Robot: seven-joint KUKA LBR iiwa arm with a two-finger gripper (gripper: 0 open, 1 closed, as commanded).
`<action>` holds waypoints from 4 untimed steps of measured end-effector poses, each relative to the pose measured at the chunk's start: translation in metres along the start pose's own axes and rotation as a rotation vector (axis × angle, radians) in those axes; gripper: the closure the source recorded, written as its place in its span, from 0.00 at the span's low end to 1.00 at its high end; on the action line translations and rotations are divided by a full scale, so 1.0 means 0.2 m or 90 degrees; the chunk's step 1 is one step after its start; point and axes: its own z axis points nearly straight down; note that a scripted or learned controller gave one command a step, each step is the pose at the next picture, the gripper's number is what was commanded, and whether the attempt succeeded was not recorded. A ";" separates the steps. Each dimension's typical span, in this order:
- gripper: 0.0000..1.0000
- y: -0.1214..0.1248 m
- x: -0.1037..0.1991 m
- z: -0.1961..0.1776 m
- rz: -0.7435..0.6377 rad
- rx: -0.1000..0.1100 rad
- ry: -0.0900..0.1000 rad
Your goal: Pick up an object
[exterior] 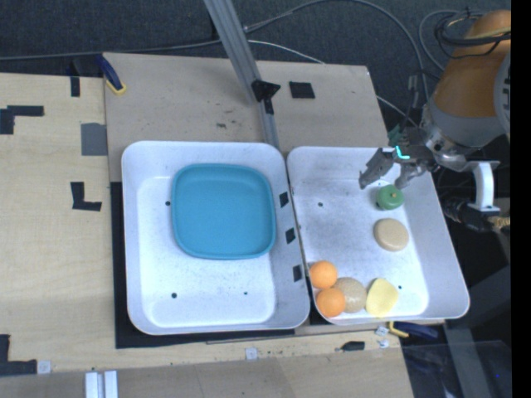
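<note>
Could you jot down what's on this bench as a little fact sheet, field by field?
Left bin: holds a blue plate, lying flat
Right bin: holds the small items
Green object: near the right bin's far right side, just below the gripper
Beige round piece: right side, nearer than the green object
Two orange balls: near-left corner of the right bin, close together
Tan lump: beside the oranges
Yellow piece: right of the tan lump
Fingers: spread, nothing between them

Blue plate sits in the left bin. Gripper hangs over the right bin, fingers spread, right above a green thing. Two oranges at the near edge.
</note>
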 end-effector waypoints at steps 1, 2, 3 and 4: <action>0.00 0.00 0.00 0.00 0.000 0.000 0.000; 0.00 -0.05 -0.01 0.28 0.000 0.003 0.000; 0.00 -0.04 0.02 0.50 0.000 0.003 0.000; 0.00 -0.02 0.00 0.80 0.000 0.003 0.000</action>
